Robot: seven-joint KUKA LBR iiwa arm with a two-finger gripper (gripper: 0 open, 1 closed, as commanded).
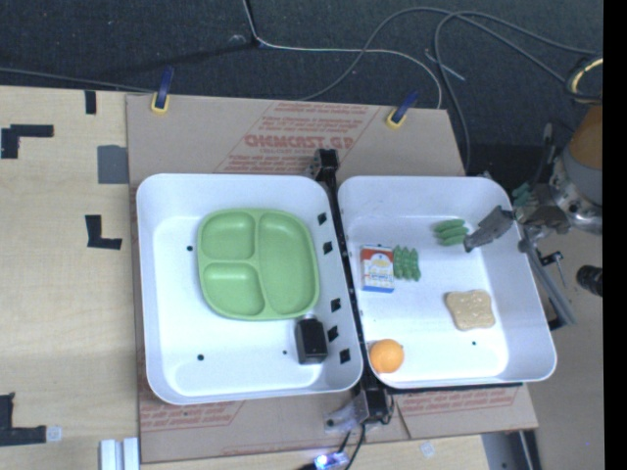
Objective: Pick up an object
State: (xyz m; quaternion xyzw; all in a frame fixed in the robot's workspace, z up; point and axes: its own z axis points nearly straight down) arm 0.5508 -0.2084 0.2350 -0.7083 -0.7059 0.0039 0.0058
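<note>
In the right bin (509, 360) lie a small red and white box (377, 268), a green ridged piece (407, 263) next to it, a tan toast-like slice (470, 308), an orange ball (387, 355) at the near left corner, and a small green item (451, 231) towards the far right. My gripper (511, 235) hangs over the bin's right rim, just right of the small green item. It is open, with nothing between its fingers.
The left bin (162, 360) holds a green divided plate (260, 263) and a small black block (311, 341) by the divider. Cables trail across the dark floor behind the bench. Cardboard lies under both bins.
</note>
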